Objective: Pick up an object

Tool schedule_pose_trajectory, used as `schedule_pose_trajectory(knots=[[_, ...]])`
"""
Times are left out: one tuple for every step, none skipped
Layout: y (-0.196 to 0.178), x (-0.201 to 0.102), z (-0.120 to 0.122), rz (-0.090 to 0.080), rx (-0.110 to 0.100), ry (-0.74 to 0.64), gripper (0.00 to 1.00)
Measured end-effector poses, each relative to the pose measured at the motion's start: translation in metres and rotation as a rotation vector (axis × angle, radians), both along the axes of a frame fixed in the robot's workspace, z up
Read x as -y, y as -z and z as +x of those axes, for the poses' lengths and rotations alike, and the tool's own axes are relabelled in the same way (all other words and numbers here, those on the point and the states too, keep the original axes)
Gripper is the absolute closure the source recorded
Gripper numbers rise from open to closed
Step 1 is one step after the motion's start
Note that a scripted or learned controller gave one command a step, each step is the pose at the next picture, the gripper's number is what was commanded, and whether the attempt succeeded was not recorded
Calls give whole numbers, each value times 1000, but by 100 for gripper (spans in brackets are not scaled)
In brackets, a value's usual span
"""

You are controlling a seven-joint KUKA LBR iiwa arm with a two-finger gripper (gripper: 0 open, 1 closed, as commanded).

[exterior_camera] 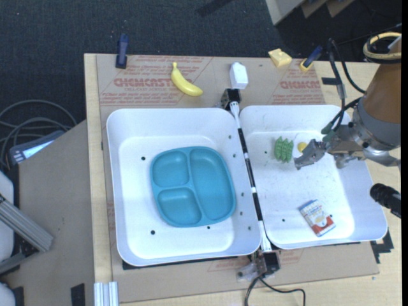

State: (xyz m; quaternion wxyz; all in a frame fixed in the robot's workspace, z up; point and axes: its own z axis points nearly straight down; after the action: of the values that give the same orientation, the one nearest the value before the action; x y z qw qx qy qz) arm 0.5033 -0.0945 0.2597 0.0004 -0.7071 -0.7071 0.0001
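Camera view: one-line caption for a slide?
Grey two-finger gripper hovers beside green knobbly toy in right white bin.

Looked like a robotics lab: a cardboard-topped bench (pixel 159 85) on dark carpet (pixel 76 18), two white bins (pixel 127 132) clamped side by side, loose cables (pixel 25 116) at left, aluminium framing (pixel 25 225) near left, robot arm (pixel 382 107) at right.

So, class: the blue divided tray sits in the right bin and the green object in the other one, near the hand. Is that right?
Not quite. The camera view shows the blue divided tray in the left bin; the green object lies in the other one, near the hand.
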Motion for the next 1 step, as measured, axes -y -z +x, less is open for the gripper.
schedule_pose_trajectory(knots=[[78,2,57,1,-3,0,0]])
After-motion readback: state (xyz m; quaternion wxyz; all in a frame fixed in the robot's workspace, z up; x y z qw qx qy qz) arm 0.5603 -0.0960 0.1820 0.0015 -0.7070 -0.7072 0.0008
